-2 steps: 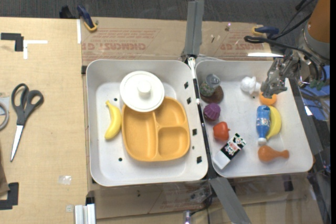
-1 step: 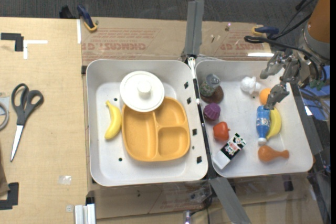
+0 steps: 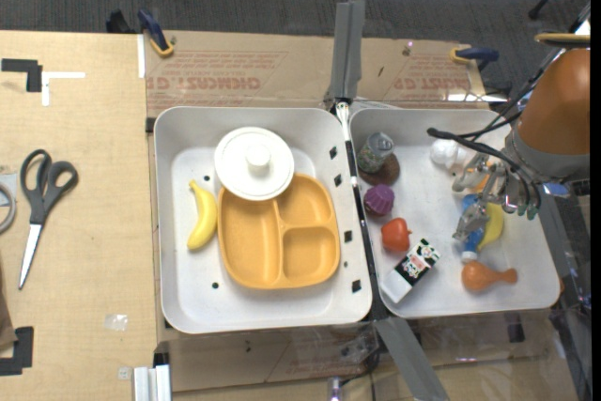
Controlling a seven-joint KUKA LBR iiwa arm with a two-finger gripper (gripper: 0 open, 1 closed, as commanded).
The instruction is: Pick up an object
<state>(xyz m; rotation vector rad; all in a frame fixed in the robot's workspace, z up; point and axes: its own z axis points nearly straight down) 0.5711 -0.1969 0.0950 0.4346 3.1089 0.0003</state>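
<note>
The gripper (image 3: 481, 202) hangs low over the right bin (image 3: 535, 296), above a small yellow banana-shaped toy (image 3: 492, 223) and a blue piece (image 3: 469, 235) just beside it; whether it is open or closed I cannot tell (cables and wrist blur together). The yellow toy's long axis runs tilted, upper end toward the arm. Near it lie an orange drumstick toy (image 3: 485, 276), a white object (image 3: 444, 152), a milk carton (image 3: 410, 268), a red toy (image 3: 395, 233) and a purple toy (image 3: 379, 200).
</note>
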